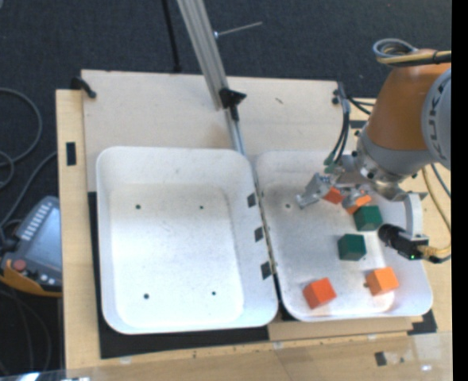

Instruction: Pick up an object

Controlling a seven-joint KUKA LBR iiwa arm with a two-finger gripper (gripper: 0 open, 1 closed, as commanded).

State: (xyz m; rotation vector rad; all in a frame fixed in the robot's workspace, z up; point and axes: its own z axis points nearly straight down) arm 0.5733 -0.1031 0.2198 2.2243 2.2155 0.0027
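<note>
Orange and green blocks lie in the right shallow white bin on the table. The grey arm's gripper hangs low over the bin's upper half, just beside a small orange block and green cube — whether its fingers are apart I cannot tell. Another green cube sits mid-bin; two orange cubes lie near the front rim. The left white bin adjoins.

The left bin lies open, while blocks crowd the right bin's near-right part.

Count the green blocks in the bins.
2, both in the right bin: one green block mid-bin, another green block just up-right of it beside the claw. More may hide under the arm.
</note>
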